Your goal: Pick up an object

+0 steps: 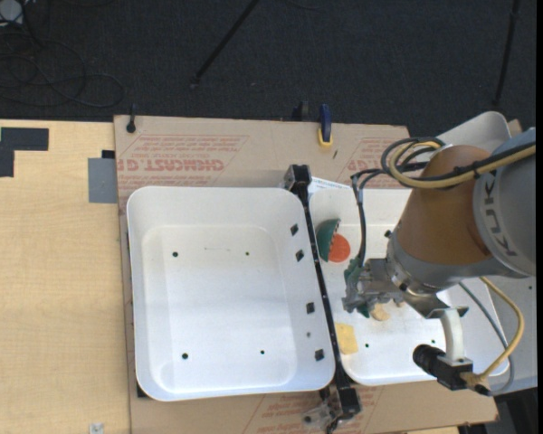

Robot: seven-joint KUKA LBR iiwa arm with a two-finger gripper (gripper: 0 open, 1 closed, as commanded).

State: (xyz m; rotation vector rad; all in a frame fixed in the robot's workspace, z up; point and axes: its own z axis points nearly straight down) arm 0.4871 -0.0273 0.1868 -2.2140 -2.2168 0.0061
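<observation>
My gripper (366,303) hangs low in the right bin (394,369), below the arm's orange band and grey wrist. Its tips are down among small objects, and a pale yellowish piece (380,312) shows right beside them. An orange-red round object (338,249) with a green piece (328,232) against it lies by the bin's left wall, up and left of the gripper. Nearer the front, a pale yellow block (346,337) rests on the bin floor, just below and left of the gripper. The arm hides much of the right bin.
The left bin (154,242) sits beside the right one, split from it by a black divider bar (312,278) with clips. Both bins stand on a cardboard sheet (208,152). Cables loop round the arm's wrist at the right.
</observation>
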